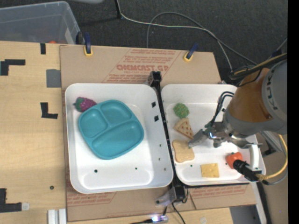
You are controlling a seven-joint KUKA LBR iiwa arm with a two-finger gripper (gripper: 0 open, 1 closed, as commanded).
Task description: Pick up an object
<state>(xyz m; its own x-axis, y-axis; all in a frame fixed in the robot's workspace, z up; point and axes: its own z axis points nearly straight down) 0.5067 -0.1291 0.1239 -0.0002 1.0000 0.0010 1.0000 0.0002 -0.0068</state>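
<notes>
The gripper [196, 139] needs to settle squarely over one piece, probably the bread slice [182, 150] by the right bin's [201, 93] left wall, and close only once the fingers straddle it. The arm [252, 108] reaches in low from the right edge, wrist tilted leftward; jaws look parted, holding nothing

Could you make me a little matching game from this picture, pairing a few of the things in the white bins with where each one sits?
Things:
1. teal plastic divided plate
2. round green broccoli-like toy
3. square yellow cheese-like slice
4. purple grape-like toy

Places:
A. near corner of the right bin
B. far part of the right bin, beside the divider
C. middle of the left bin
D. far left corner of the left bin

Pairs: 1-C, 2-B, 3-A, 4-D
</notes>
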